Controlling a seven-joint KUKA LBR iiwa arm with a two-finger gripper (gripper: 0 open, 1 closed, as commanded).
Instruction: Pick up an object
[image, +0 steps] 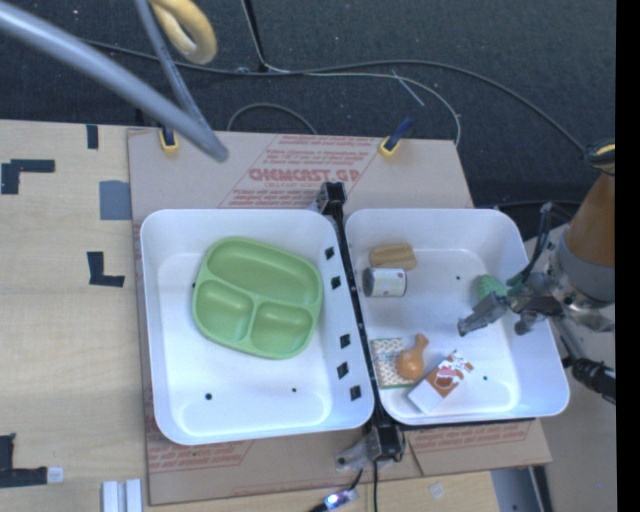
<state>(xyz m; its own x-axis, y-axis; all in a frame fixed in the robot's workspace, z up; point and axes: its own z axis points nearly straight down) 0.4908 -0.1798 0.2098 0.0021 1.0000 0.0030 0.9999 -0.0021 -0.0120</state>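
My gripper (494, 325) hangs low over the right side of the right bin (500, 225), open, with nothing between its fingers. A small green object (489, 288) lies just behind it, close to one finger (478, 318); whether they touch I cannot tell. Further left in this bin are a tan bread-like piece (391, 255), a small grey can on its side (385, 282), an orange drumstick toy (411, 358) beside a patterned card (385, 350), and a white and red box (446, 380) at the front.
The left bin (165, 330) holds a green compartment plate (258, 297). A black divider with clips (345, 300) runs between the bins. The arm's grey wrist with its orange band (592, 235) stands over the right bin's right wall. Cables lie behind the bins.
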